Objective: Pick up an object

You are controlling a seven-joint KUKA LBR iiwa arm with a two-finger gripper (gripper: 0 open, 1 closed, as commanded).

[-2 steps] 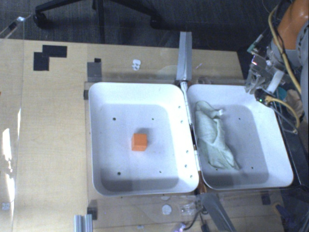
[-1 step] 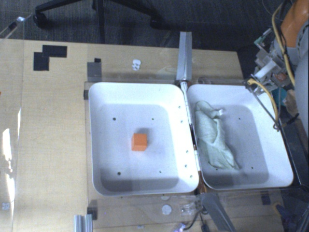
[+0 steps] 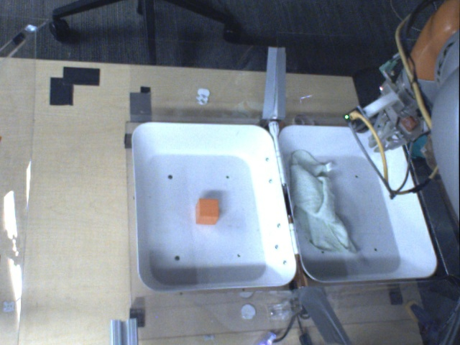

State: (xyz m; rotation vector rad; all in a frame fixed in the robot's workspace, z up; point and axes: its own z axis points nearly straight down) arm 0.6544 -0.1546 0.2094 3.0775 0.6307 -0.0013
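A small orange cube [image 3: 208,211] lies near the middle of the left white bin [image 3: 154,264]. A crumpled pale grey cloth [image 3: 319,203] sprawls along the left side of the right white bin [image 3: 402,261]. My gripper [image 3: 386,123] hangs at the right bin's far right corner, above its rim, wrapped in yellow and black cables. It is well clear of the cloth and far from the cube. Nothing shows in its grasp.
A grey metal bar [image 3: 274,85] stands behind the seam between the bins. Black tape marks [image 3: 70,83] lie on the wooden bench at far left. A chair base [image 3: 147,6] sits on the dark floor beyond the bench. A black cable [image 3: 392,182] loops over the right bin's right side.
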